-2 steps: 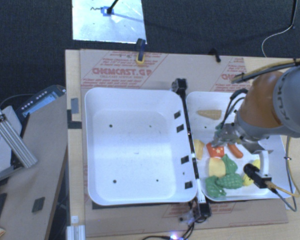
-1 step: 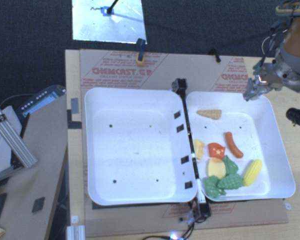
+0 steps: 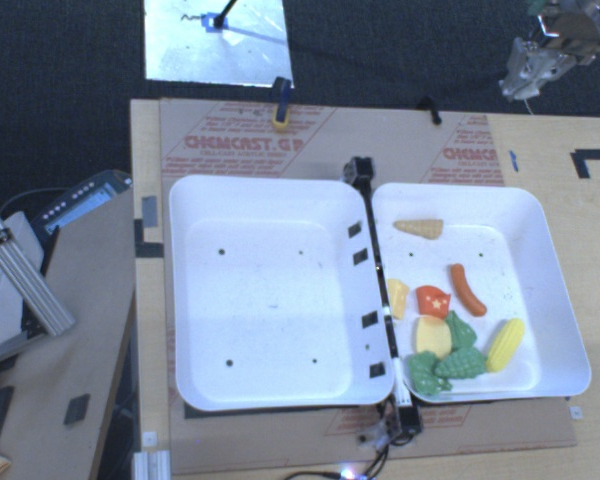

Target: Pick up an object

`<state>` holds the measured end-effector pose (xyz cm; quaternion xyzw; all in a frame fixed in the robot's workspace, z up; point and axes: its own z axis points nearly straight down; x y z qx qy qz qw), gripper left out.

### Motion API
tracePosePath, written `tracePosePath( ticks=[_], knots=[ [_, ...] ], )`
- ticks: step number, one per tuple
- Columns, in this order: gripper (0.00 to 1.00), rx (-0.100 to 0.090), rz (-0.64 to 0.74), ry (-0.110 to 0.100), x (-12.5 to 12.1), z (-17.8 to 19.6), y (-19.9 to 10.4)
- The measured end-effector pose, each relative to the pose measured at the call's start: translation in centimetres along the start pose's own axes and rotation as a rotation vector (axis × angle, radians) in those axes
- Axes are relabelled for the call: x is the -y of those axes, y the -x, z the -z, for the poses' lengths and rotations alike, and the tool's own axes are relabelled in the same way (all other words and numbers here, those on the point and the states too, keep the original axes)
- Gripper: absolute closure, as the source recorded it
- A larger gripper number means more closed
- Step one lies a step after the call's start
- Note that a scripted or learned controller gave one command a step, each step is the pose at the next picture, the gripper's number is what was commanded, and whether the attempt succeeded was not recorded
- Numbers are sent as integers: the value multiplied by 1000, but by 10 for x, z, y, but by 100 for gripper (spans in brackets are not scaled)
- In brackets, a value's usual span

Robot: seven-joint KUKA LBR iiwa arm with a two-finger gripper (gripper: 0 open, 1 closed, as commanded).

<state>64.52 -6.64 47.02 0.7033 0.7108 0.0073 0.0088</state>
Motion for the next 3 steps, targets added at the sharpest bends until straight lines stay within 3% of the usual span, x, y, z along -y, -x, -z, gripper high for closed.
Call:
tracePosePath(
  ticks=[1, 2, 3],
  knots=[
    [100, -1, -4, -10, -26, 70, -23],
    [100, -3, -10, -34, -21, -67, -26],
    [100, -5, 1, -9, -25, 38, -94]
  ],
)
